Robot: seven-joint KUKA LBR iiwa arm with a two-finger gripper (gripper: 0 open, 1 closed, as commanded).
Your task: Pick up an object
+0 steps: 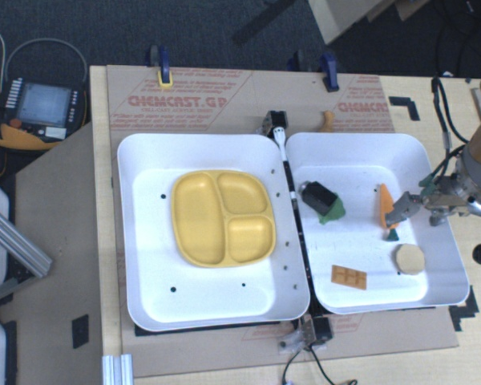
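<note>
The right bin (361, 147) holds several small objects. An orange carrot-shaped piece (384, 201) lies upright-long near the bin's right side, with a small teal bit (393, 233) just below it. A round beige disc (410, 258) sits at the lower right, and a brown waffle-like cracker (349, 277) lies near the front wall. A black block resting on a green piece (321, 200) is at the bin's left. My gripper (419, 210) hangs over the bin's right side, open. Its left finger (401, 208) is close beside the orange piece, and nothing is between the fingers.
The left bin (144, 279) carries a yellow divided plate (223, 216). The arm's grey wrist (474, 175) comes in over the right bin's right rim. Blue clamps (329, 69) hold the cardboard at the back edge. Cables run along the right side.
</note>
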